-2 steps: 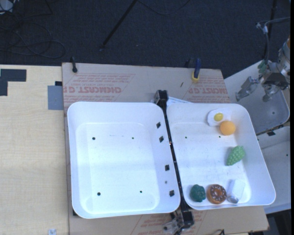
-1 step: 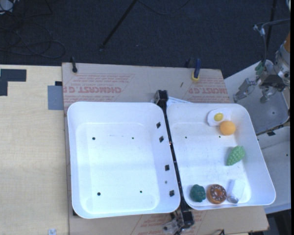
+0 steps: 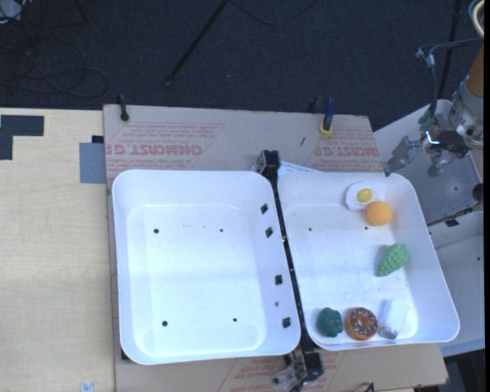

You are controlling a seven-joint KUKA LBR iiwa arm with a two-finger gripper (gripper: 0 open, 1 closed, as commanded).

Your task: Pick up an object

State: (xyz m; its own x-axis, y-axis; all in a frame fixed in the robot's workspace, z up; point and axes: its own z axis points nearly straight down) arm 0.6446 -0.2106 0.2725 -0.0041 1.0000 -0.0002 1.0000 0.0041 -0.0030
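Right, starting with the left bin (image 3: 196, 268), hard against the right bin (image 3: 335, 251) on its left side. Moving into the right bin now: dark green lumpy toy (image 3: 329, 322) at its near edge, doughnut (image 3: 361, 323) just beside that along the same edge. Up at the right bin's far corner, fried egg (image 3: 363, 196), with the orange ball (image 3: 379, 213) touching or nearly touching it. Further right, light green bumpy piece (image 3: 393, 259) by the right bin's right wall, and a white piece (image 3: 394, 317) in its near right corner, just beside the doughnut. Finally the gripper (image 3: 425, 144), parked beyond the right bin's far right corner, outside the rim and well apart from every toy. Open or closed? Impossible to tell from up here. Nothing held, as far as can be seen. So, by the look of it: nothing picked, no target approached, whole job left to do, meaning reach in, come down, close, lift.
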